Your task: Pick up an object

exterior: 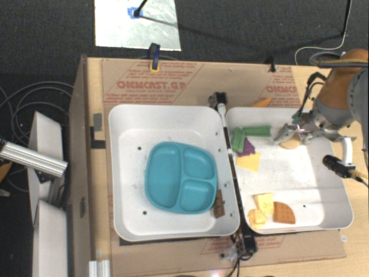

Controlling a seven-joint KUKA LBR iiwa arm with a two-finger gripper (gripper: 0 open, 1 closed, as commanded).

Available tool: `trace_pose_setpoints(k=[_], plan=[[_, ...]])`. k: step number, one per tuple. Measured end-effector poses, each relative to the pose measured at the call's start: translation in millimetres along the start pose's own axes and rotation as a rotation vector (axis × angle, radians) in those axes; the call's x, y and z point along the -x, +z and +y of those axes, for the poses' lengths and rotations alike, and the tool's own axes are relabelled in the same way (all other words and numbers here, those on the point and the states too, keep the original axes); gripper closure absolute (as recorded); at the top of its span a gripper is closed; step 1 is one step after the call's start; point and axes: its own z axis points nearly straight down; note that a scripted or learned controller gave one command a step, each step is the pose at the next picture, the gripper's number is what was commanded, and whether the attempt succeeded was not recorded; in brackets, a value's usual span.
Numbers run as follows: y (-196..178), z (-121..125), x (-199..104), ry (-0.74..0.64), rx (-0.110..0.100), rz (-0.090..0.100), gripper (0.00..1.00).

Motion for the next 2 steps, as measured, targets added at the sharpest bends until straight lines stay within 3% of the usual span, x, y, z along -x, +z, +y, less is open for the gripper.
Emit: trace_pose_setpoints(k=[1,2], plan=[[-12,2,0,-0.004,0.005,-0.002,1.00],[-81,-4,-48,-0.007,0.008,0.001,1.00]])
